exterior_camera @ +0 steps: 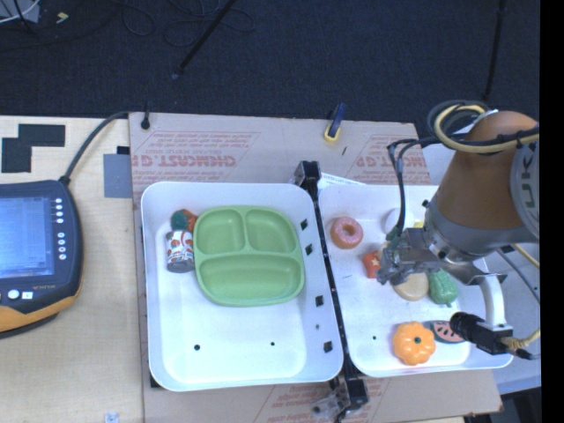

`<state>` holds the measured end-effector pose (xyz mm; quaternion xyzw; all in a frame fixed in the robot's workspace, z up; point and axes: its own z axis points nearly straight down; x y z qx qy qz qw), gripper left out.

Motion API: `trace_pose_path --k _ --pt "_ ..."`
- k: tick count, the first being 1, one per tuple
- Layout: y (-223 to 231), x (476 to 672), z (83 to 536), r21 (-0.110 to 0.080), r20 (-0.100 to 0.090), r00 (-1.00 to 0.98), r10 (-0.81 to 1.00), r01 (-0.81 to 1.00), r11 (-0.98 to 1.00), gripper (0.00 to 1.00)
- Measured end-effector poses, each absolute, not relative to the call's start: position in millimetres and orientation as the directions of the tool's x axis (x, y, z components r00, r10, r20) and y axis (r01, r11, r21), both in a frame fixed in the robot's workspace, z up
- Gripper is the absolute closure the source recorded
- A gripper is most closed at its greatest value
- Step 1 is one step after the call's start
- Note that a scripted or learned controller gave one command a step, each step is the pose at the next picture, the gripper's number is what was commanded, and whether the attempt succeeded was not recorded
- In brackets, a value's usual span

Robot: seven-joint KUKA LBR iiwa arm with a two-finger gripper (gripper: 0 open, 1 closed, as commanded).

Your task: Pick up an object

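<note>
Presently the fingers (394, 267) sit low in the right bin (370, 346), over a tan round item (411, 286); whether they are spread or closed cannot be told. A small red piece (371, 263) lies just left of them, a green item (443, 287) just right. A pink doughnut (345, 232) rests further left, an orange pumpkin (413, 343) near the front wall, a watermelon slice (445, 332) beside it. The left bin (229, 359) holds a green divided plate (248, 256) and a small can (180, 249). Both bins stand on cardboard (229, 152) on the counter (70, 359); a control tablet (35, 249) lies at far left. Dark carpet (264, 42) with cables lies behind.
</note>
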<state>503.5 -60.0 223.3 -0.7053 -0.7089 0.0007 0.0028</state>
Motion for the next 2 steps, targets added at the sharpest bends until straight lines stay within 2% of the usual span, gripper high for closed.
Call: trace_pose_path --k 1,2 --pt "-4 513.5 218 -0.005 0.003 -0.005 1.000 1.000 0.005 1.00" --pt "47 512.7 213 -0.005 0.002 -0.005 1.000 1.000 0.005 1.00"
